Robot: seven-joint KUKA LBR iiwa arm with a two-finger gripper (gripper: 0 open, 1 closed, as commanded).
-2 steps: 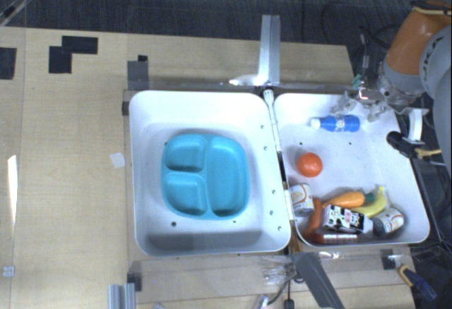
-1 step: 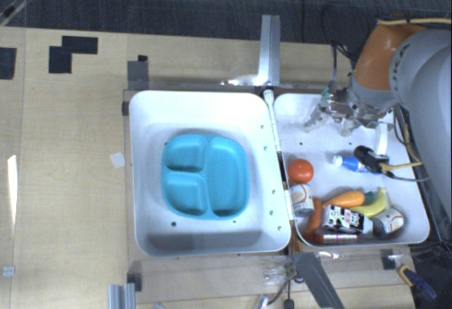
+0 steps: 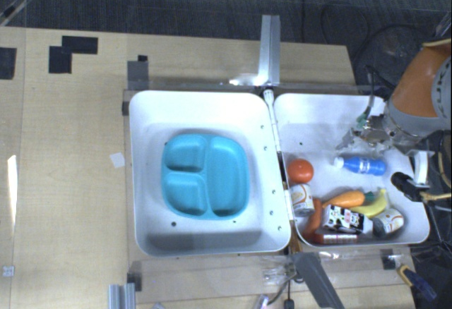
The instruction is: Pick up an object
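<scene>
The objects to pick from lie in the right bin [image 3: 311, 113], mostly crowded along its near edge. A blue bottle [image 3: 361, 166] with a white cap end lies on its side near the middle of the bin, apart from the heap. An orange-red ball [image 3: 301, 171] sits close to the divider between the two bins, with a small pale can or jar [image 3: 301, 197] just beside it on the near side. Farther along the near wall an orange carrot-shaped piece [image 3: 345, 199] lies touching a yellow banana-like piece [image 3: 378, 203], and below them rests a black-and-white patterned box [image 3: 345, 219] with a dark red, stick-like item [image 3: 335, 236] against the bin's rim. A small round pale thing [image 3: 393, 219] lies at the far right of the heap; what it is cannot be told.

The gripper [image 3: 371, 132] hangs over the far right part of this bin, just beyond the blue bottle and not visibly touching it. Its metal parts look splayed, but the view is too small and blurred to tell whether the pincer stands apart or together, and nothing can be seen between its tips. Above it the arm's grey body and orange band [image 3: 424, 82] reach in from the right.

The left bin [image 3: 148, 159] holds a light blue divided tray [image 3: 206, 175], lying flat near its middle, with three compartments. Both bins rest on a pale wooden bench [image 3: 63, 159], which bears black square marks [image 3: 70, 52] near its far left corner.
</scene>
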